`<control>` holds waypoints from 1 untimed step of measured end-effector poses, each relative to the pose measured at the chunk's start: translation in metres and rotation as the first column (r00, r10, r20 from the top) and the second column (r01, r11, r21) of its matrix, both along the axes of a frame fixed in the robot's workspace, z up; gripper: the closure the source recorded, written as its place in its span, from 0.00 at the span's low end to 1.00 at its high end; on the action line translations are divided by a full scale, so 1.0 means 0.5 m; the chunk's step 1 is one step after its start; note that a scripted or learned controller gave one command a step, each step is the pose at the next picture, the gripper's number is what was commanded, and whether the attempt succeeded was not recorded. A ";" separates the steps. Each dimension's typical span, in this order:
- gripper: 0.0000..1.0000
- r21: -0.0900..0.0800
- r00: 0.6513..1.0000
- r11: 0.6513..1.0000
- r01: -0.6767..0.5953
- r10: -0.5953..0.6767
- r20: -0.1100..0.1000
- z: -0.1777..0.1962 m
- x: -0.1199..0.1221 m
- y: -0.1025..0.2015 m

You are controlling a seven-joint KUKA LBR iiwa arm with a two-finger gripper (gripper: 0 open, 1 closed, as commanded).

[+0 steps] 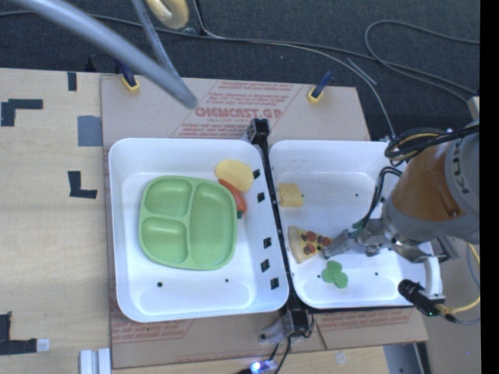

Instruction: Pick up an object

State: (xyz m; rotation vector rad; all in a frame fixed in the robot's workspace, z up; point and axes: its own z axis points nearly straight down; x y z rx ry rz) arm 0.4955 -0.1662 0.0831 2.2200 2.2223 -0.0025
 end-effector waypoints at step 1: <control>1.00 -0.002 1.000 1.000 0.000 0.000 0.004 0.027 0.002 -0.001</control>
